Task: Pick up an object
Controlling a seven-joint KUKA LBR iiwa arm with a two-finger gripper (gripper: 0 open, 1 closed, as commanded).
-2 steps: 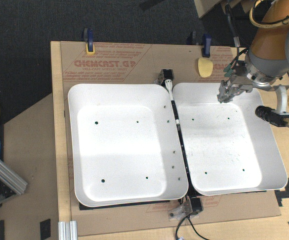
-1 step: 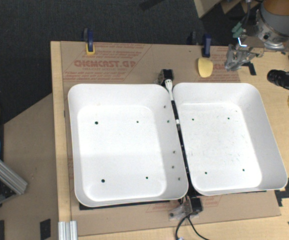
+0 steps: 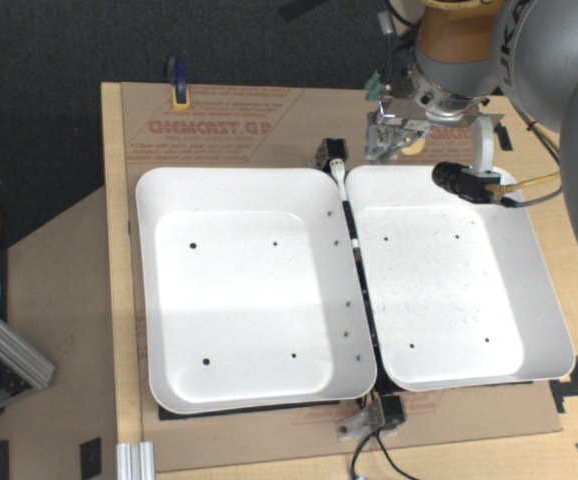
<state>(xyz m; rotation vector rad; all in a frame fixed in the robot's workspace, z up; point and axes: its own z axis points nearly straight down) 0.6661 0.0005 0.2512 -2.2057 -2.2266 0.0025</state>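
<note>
The gripper (image 3: 394,140) hangs over the far rim of the right bin (image 3: 529,298).

Whether it stands wide or narrow we cannot tell. A yellowish scrap (image 3: 413,148) just beside it may be the object, though it is too small for us to name. If so, we judge it light and slight, best pinched gently across its middle.

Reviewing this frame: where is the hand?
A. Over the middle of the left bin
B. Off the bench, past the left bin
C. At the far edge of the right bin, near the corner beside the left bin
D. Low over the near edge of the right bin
C: the hand appears at the far rim of the right bin, by the corner next to the left bin.
</note>
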